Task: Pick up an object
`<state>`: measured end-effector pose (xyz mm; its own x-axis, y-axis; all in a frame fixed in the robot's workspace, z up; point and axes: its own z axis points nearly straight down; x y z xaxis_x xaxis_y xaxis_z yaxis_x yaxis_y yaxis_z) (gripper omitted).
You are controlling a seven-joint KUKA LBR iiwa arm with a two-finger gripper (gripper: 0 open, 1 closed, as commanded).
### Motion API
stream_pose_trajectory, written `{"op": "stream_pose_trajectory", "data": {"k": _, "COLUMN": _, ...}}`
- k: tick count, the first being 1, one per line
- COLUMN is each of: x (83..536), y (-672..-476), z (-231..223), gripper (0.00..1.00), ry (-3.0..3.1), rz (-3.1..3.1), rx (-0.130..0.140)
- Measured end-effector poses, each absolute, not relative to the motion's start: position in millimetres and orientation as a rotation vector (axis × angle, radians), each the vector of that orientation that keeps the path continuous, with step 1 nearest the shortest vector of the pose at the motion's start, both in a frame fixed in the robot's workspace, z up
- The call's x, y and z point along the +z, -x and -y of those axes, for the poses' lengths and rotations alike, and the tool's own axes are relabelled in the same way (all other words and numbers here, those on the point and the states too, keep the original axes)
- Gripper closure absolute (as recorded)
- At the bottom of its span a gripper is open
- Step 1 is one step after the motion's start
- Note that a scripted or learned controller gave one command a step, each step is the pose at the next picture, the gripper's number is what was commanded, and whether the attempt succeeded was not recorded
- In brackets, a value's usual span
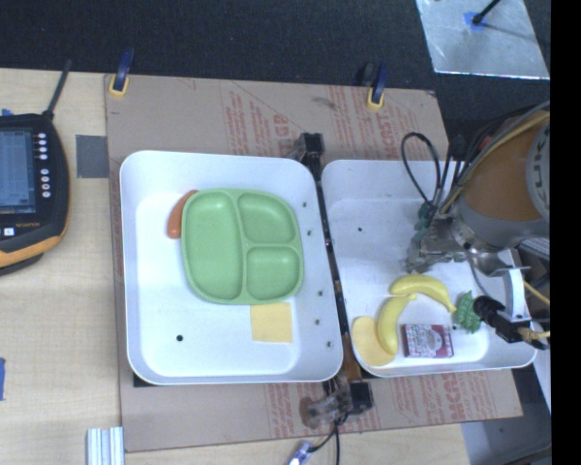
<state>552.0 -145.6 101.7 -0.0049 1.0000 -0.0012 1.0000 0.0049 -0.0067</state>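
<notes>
While I watch the feed, the arm point(508, 177) sits over the right bin point(368, 211) at the right of the frame, gripper point(434, 250) low above the bin floor. Can't tell its state from here. The bananas point(407, 303) lie just below it toward the lower right, beside a small red packet point(427, 341). Over in the left bin point(145, 289) there's a green divided plate point(242, 245) and a yellow square point(272, 323).

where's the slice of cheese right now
The cheese slice lies flat in the left bin, near its front edge, just below the green divided plate.
</notes>
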Motion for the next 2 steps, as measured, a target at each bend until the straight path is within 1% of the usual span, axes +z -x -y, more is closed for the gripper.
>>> {"op": "stream_pose_trajectory", "data": {"k": 1, "x": 101.5, "y": -552.0, "z": 145.5, "gripper": 0.0, "ry": 2.213, "rz": 2.224, "rx": 0.009}}
{"op": "stream_pose_trajectory", "data": {"k": 2, "x": 91.0, "y": -478.4, "z": 113.2, "gripper": 0.0, "ry": 2.212, "rz": 2.224, "rx": 0.005}}
